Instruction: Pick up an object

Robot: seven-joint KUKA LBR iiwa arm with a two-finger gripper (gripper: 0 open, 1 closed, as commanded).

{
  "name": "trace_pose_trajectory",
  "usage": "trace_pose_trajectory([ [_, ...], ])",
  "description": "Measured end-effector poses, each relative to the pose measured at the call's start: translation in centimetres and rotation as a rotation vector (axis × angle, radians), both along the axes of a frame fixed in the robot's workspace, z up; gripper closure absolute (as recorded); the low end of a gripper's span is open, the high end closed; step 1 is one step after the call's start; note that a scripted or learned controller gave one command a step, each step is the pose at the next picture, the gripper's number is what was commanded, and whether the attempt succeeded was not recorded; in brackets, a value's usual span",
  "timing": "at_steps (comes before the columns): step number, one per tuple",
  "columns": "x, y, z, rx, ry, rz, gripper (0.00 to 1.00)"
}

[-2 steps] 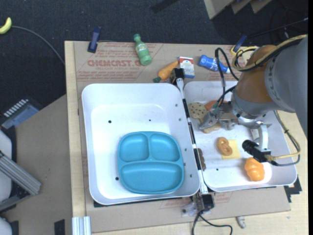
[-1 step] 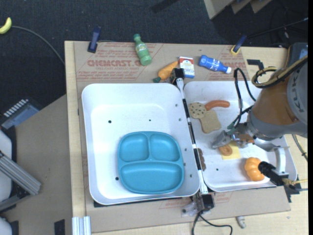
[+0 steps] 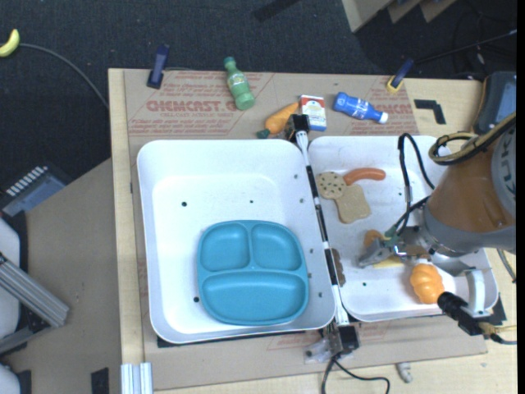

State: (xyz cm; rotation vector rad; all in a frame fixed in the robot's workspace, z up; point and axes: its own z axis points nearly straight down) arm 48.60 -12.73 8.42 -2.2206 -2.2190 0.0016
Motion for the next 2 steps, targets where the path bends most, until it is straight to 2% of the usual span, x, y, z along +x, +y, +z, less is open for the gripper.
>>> trace_pose_trajectory([
  [1,4.1,3.3,0.0,-0.001,-0.003,0.002,0.00],
  [2,4.2,3.1,1.1,-0.003,-0.006,0.001,1.00],
])
